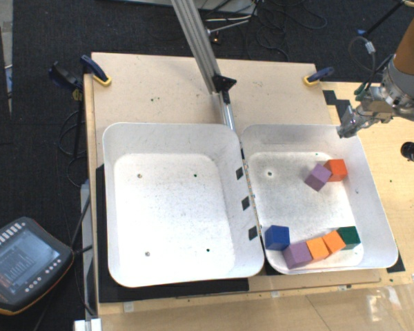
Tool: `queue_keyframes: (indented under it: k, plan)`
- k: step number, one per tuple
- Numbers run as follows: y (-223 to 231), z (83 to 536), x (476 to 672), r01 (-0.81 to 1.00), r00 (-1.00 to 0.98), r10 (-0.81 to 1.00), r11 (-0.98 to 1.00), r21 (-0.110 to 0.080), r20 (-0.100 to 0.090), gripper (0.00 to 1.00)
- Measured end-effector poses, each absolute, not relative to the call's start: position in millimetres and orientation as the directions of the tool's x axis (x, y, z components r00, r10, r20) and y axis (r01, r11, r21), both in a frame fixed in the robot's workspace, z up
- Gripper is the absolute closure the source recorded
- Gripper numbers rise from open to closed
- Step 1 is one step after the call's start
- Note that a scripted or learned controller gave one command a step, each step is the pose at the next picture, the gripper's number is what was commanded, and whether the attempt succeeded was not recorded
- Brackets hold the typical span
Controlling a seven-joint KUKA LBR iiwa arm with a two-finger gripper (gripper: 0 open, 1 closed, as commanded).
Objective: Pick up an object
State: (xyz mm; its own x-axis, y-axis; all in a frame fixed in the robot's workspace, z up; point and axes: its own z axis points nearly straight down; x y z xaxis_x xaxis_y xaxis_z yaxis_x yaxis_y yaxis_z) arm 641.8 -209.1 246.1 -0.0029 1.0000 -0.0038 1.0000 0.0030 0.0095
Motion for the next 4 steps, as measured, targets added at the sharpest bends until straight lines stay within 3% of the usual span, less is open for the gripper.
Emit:
queue_keyframes:
  k: [1,2,4]
  plan:
    - [-208.9,249.9,642.7,1.000,-0.003,1.000,0.003,0.003,-0.002,1.00]
    - [-161.8,238.7,627.7,1.000,-0.007,1.000,0.007,-0.002,0.002,1.00]
    - [-59.8,222.6,576.9,1.000,-0.008,1.000,0.008,-0.003,0.002,1.00]
